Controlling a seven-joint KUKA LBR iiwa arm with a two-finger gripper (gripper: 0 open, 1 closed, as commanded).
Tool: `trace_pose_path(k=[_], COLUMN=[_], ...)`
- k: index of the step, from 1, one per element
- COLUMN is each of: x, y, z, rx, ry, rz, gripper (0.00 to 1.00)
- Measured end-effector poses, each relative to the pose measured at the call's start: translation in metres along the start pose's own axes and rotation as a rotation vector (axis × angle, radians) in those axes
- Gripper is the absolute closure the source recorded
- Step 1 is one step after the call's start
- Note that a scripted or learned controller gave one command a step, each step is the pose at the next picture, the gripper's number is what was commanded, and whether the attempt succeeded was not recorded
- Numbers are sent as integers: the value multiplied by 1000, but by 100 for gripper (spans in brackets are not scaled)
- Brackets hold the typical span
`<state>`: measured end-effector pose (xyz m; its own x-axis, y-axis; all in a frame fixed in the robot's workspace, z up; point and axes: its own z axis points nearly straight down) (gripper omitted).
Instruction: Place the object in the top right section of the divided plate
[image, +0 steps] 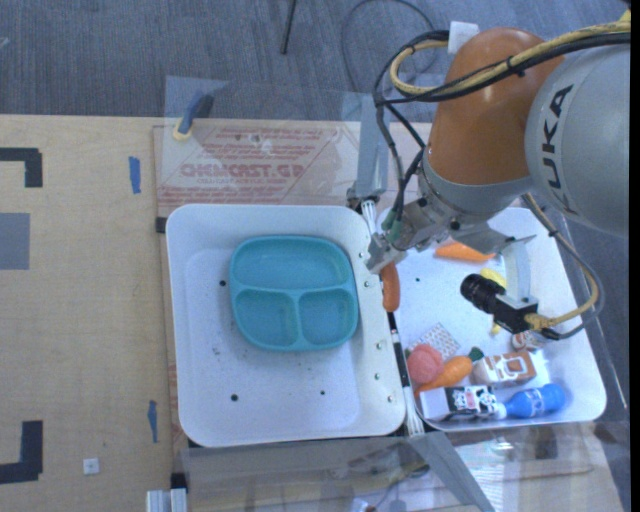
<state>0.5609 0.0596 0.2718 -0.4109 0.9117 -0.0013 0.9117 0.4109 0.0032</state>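
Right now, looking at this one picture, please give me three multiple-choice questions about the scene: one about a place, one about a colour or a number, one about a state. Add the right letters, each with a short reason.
1. In which bin does the divided plate lie?
A. the left bin
B. the right bin
C. on the wooden bench outside both bins

2. How many sections does the plate have?
A. two
B. three
C. four

3. What lies in the plate's sections?
A. an orange sausage-shaped toy
B. a blue bottle
C. nothing

Key:
1 A, since the teal plate sits inside the left bin, apart from the toys in the right bin.
2 B, since one wide section shows on the far side and two smaller ones on the near side.
3 C, since all sections are bare; the orange sausage-shaped toy is at the bins' divide, under the gripper.
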Motion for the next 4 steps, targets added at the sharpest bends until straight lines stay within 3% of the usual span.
trace_pose_path(k=[1,2,3,4], x=[51,64,101,83], y=[-41,-1,-1,38], z=[24,35,71,112], rx=[4,0,4,-2], ry=[2,0,2,0], rz=[-160,-269,-363,-681], gripper=[100,100,100,100])
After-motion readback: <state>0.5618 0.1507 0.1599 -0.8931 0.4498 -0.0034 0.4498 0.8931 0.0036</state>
